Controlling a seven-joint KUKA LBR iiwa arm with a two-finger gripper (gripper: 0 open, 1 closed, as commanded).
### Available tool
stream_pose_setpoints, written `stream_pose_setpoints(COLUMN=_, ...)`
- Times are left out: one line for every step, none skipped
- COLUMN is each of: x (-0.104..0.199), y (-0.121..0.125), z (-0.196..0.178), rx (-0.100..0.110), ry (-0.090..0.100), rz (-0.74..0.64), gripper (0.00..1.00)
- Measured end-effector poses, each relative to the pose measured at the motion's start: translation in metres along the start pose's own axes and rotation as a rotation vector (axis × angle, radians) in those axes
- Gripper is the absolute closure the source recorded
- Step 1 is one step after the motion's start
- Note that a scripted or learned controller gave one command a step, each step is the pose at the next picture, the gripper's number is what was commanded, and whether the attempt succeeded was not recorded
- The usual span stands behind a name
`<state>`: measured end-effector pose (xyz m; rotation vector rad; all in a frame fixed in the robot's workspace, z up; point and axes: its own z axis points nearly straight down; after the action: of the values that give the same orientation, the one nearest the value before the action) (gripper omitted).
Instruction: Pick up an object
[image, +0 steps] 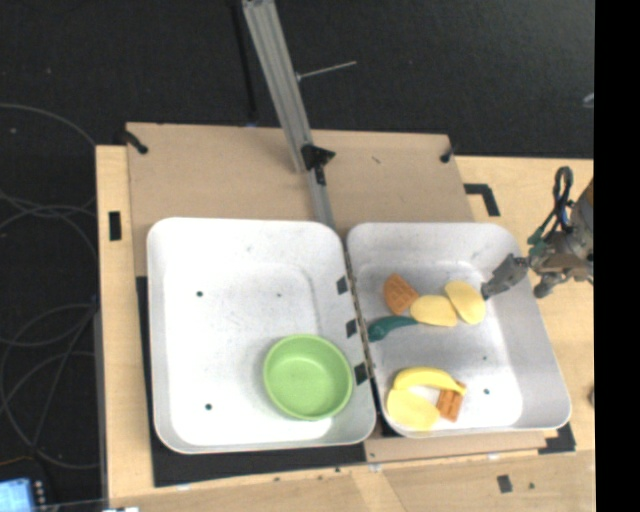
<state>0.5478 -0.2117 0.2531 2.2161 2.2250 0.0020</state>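
Observation:
My gripper (524, 279) hangs over the right side of the right bin (520, 390), open, with nothing between its fingers. Its left finger (503, 275) is just right of a pale yellow piece (465, 301). Next to that piece lie another yellow piece (432, 311), an orange ridged piece (400, 293) and a teal utensil (390, 326). Near the bin's front lie a yellow banana (427, 379), a yellow round piece (407, 408) and a small orange piece (450, 404).
A green bowl (308, 375) sits in the front right part of the left bin (220, 280). A grey metal pole (285, 95) rises from the back, between the two bins. The bench (400, 160) extends behind the bins.

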Motion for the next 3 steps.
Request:
stream_pose_setpoints(x=0.000, y=0.000, z=0.000, rx=0.000, ry=0.000, rz=0.000, gripper=0.00)
stream_pose_setpoints(x=-0.002, y=-0.003, z=0.042, rx=0.005, ry=-0.002, rz=0.004, gripper=0.00)
stream_pose_setpoints(x=-0.011, y=-0.007, z=0.102, rx=0.007, ry=-0.001, rz=0.005, gripper=0.00)
